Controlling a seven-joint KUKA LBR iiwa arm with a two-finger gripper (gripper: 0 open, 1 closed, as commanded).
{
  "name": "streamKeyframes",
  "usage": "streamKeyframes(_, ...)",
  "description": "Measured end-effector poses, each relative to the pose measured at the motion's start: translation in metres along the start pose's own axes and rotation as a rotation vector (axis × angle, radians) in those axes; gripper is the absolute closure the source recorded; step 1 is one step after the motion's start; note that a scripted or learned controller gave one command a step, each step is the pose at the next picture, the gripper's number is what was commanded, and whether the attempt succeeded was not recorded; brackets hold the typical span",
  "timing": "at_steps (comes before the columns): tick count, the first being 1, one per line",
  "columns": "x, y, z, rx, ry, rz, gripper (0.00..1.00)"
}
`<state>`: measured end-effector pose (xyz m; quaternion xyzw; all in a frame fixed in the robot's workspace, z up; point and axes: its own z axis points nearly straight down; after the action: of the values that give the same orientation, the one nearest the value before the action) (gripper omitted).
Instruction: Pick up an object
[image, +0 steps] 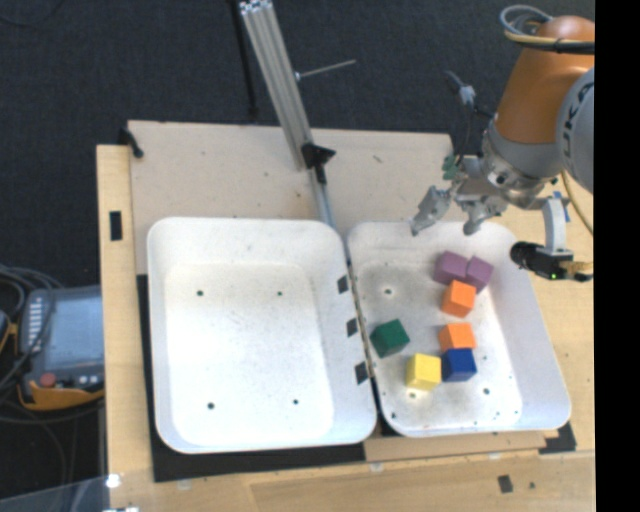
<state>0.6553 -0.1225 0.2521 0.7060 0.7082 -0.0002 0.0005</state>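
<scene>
Several small blocks lie in the right bin (520, 400): two purple blocks (462, 269) touching each other at the back, an orange block (460, 297) just in front of them, a second orange block (456, 335), a blue block (460, 363), a yellow block (423, 371) and a green block (390, 337) nearer the bin's left wall. My gripper (447, 216) hangs over the far edge of the right bin, behind the purple blocks and apart from them. Its fingers (428, 214) are spread open with nothing between them.
The left bin (250, 330) stands beside the right one. A slanted metal post (285, 90) rises from the bench behind the gap between the bins. A grey control box (60, 340) sits at the left, off the bench.
</scene>
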Motion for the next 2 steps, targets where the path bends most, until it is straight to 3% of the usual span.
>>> streamKeyframes(1, 0.0, 0.0, 0.0, 0.0, -0.001, -0.001, 0.0)
streamKeyframes(2, -0.008, 0.004, 0.059, 0.005, 0.0, 0.003, 0.0)
